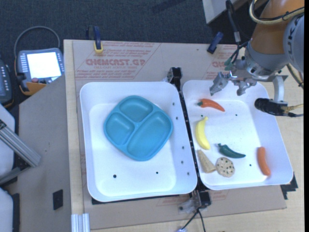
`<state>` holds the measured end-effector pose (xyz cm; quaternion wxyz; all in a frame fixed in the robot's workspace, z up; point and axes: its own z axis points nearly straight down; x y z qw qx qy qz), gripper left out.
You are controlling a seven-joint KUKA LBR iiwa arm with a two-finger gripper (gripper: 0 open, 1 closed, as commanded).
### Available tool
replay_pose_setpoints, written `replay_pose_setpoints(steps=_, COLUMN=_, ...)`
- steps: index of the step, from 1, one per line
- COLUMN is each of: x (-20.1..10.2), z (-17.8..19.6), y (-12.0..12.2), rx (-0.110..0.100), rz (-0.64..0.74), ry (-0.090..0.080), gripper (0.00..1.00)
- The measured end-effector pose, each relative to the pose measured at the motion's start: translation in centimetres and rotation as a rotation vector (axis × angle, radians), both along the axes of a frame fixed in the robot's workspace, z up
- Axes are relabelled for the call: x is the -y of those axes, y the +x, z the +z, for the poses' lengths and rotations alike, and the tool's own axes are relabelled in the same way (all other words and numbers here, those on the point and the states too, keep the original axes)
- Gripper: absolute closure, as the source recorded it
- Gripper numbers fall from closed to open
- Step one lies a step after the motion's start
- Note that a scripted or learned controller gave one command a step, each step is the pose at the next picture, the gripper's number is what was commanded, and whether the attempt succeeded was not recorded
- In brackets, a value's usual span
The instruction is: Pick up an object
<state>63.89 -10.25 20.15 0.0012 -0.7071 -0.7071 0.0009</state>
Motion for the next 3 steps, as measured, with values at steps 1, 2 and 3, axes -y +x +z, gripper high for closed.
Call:
replay_pose_setpoints(steps=1, x=0.0, z=0.1, y=0.0, rx=0.001, rz=0.000, ry=0.000, gripper=0.00)
replay_pose_setpoints(steps=2, x=0.0, z=-5.4, y=0.9, rx=0.000, rz=0.001, ry=0.000, gripper=0.00)
replay_pose_setpoints(steps=3, x=-0.1, z=-9.7, y=1.0, rx=-0.003, rz=0.002, ry=0.001, gripper=0.00)
